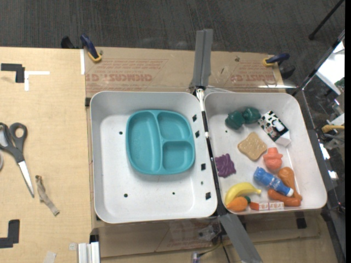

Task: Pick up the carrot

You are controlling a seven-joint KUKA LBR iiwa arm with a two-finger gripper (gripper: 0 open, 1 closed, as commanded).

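Note:
The carrot (286, 198) is a slim orange piece lying along the front wall of the right bin (310, 147), near its front right corner. A blue bottle (272, 182) lies just behind it, partly over it, and an orange drumstick (287, 175) sits beside that. A small red and white piece (263, 206) lies at the carrot's left end.
Also in the right bin are a banana (243, 190), a round orange fruit (237, 204), purple grapes (224, 165), toast (252, 146), a pink-red toy (273, 159), a green toy (243, 117) and a black-and-white box (273, 126). The left bin (109, 190) holds a teal divided plate (160, 141). Scissors (16, 147) lie on the bench at left.

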